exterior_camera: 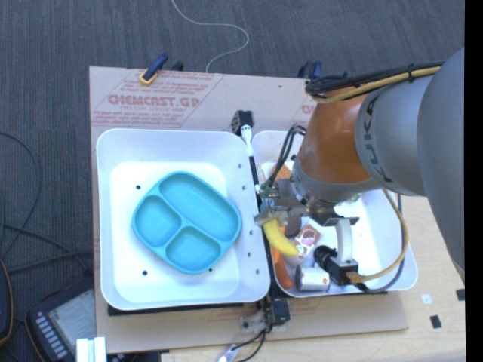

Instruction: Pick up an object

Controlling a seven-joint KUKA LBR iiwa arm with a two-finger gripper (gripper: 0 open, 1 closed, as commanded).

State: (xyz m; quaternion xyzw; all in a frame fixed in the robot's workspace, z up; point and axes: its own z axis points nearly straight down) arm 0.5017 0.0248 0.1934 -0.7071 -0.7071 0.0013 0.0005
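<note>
My gripper [281, 216] is low over the left part of the right bin [406, 268], under the orange band of the wrist. A yellow banana [280, 241] lies right beneath it, its upper end at the gripper's tip; the wrist hides whether it is held. Beside the banana are an orange piece [277, 266], a small red and white item [306, 240] and a white block [312, 280]. Another orange item [281, 173] peeks out behind the wrist.
The left bin [106, 202] holds a blue divided plate [186, 222]. The wall between the bins runs just left of the gripper. The arm's big grey body covers the right bin's back half. A black cable [381, 274] loops over the right bin's front.
</note>
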